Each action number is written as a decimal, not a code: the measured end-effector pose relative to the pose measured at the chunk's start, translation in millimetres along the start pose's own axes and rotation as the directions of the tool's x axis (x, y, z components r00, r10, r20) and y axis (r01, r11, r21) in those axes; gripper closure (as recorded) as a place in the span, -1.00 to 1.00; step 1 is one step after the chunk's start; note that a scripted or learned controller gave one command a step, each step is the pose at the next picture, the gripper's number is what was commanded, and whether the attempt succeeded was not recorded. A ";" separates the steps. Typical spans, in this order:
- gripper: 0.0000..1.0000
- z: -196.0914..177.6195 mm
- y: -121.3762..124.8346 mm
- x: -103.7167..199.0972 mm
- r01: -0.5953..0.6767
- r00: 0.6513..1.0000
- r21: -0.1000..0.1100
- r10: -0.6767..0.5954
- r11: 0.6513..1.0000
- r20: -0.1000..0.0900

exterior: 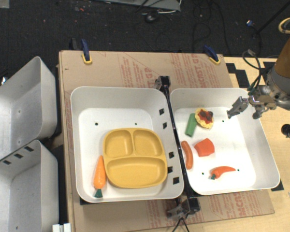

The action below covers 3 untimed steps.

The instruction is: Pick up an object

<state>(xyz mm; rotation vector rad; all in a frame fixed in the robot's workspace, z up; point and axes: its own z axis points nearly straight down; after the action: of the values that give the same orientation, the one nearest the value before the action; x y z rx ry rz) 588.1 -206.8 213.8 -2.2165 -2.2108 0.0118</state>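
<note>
The right bin (261,144) holds a green stick (191,124), a small yellow toy with red topping (204,118), a reddish sausage (187,154), a red-orange block (204,147) and an orange chili pepper (222,171). My gripper (245,112) hangs over the bin's upper right part, to the right of the yellow toy. It is open, with nothing between its fingers (235,108).
The left bin (82,129) holds a yellow divided plate (134,157) and a carrot (99,174) beside the plate's left edge. A black divider (170,124) runs between the bins. Grey containers (19,129) stand at the far left.
</note>
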 end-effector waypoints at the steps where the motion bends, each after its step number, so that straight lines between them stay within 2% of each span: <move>1: -1.00 -8.4 2.9 1.0 0.004 1.000 -0.013 -0.004 1.000 0.003; 2: -1.00 54.4 5.4 -1.8 0.002 1.000 -0.010 -0.002 1.000 0.002; 3: -1.00 100.6 -2.1 0.0 0.002 1.000 -0.010 -0.002 1.000 0.002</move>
<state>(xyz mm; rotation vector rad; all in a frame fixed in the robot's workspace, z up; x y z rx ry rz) 584.7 -206.5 113.2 -2.2209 -2.2186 0.0023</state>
